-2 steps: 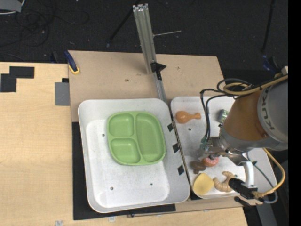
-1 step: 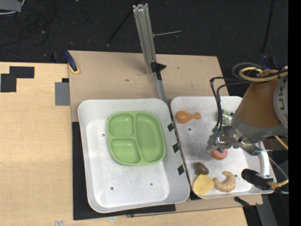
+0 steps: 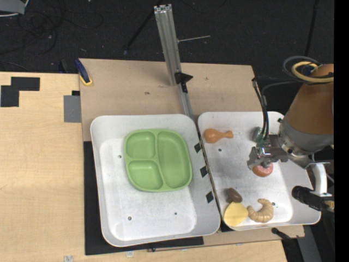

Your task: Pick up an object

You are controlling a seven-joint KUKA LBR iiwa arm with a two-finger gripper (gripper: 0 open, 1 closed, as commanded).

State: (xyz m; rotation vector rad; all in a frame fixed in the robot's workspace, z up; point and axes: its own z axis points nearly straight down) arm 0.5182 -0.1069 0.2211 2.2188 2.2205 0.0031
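the gripper (image 3: 263, 156) hangs low in the right bin (image 3: 245, 146), right over a pink round object (image 3: 264, 170) (partly hidden beneath it); whether it is clenched or released cannot be told. farther from that pink object, toward the bin's far edge, lies an orange drumstick-shaped toy (image 3: 217, 136). nearer the front edge sit a croissant (image 3: 262, 210), a yellow piece (image 3: 235, 214) and a small brown piece (image 3: 234, 195). a green divided tray (image 3: 158, 160) lies well apart, in the left bin (image 3: 109, 212).

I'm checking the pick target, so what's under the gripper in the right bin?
A pink-red round object lies directly below the gripper in the right bin. The gripper covers its upper part, so contact can't be judged.
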